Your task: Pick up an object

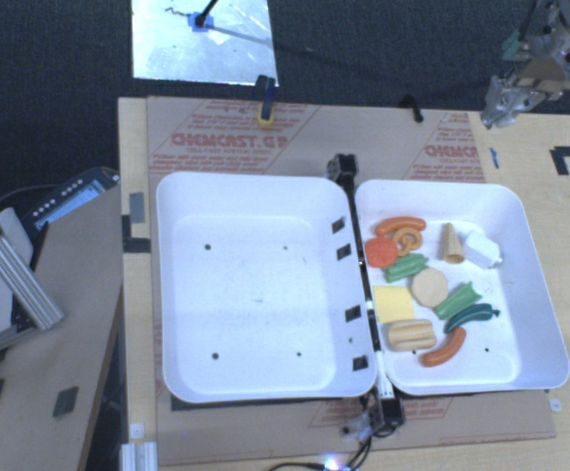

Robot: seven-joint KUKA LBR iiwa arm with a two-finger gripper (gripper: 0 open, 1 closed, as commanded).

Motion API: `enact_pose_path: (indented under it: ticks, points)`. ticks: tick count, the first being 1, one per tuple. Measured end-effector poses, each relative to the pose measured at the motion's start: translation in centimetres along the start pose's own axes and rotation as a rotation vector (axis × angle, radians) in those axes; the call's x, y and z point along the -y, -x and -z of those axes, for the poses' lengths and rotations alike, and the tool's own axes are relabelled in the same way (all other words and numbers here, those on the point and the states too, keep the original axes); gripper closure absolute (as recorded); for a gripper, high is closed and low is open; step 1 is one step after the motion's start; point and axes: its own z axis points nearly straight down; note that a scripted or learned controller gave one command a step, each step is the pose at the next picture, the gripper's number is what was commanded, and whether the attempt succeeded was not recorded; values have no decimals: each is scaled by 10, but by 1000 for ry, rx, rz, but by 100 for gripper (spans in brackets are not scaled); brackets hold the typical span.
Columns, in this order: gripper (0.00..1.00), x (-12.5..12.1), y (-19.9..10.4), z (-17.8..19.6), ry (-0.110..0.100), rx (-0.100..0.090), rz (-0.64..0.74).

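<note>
The right bin (530,292) holds several toy foods: a curled orange sausage (402,227), a red tomato (381,252), a green pepper (406,266), a tan cone (450,243), a white block (481,249), a round beige cookie (429,287), a yellow cheese slice (394,303), a hot dog bun (411,335), a red-orange sausage (443,349) and two green pods (466,305). My gripper (505,101) hangs high at the upper right, beyond the bin's far edge and well off the objects. Nothing shows between its fingers.
The left bin (255,283) lies beside the right one, joined by a black clip strip (363,283). Both rest on a cardboard sheet (226,135). A shiny metal plate (203,26) lies on the floor beyond. An aluminium frame (5,263) stands at the left.
</note>
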Motion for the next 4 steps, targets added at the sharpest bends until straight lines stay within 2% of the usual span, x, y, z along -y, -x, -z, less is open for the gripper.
enact_pose_path:
  ticks: [1,2,3,4]
  points:
    - [100,23,-13,170,7,3,-6]
    - [100,46,-74,19,-28,-4,-4]
    - [100,3,-107,120,-1,-1,-4]
    - [100,-4,-121,160,-7,-1,-7]
